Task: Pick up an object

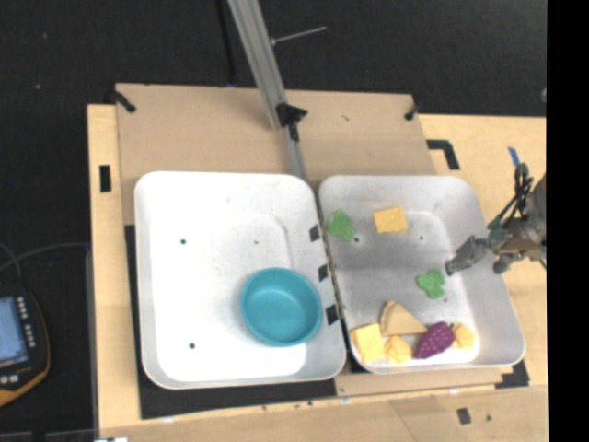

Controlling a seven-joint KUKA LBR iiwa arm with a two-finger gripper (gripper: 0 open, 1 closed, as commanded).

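A pale wooden bench point(230, 141) fills most of the view, its top a lighter plywood frame around a tan board. Small black brackets point(104, 179) sit along its edges and corners. Around the bench the floor point(110, 35) is dark, almost black, with a speckled carpet look. A grey metal rail point(260, 49) slants down from the top edge and ends at a black clamp point(291, 115) on the board. At the lower left, on the floor, lies a handheld control pendant point(17, 331) with an orange rim and a lit screen, a thin cable beside it. Light is even and soft.
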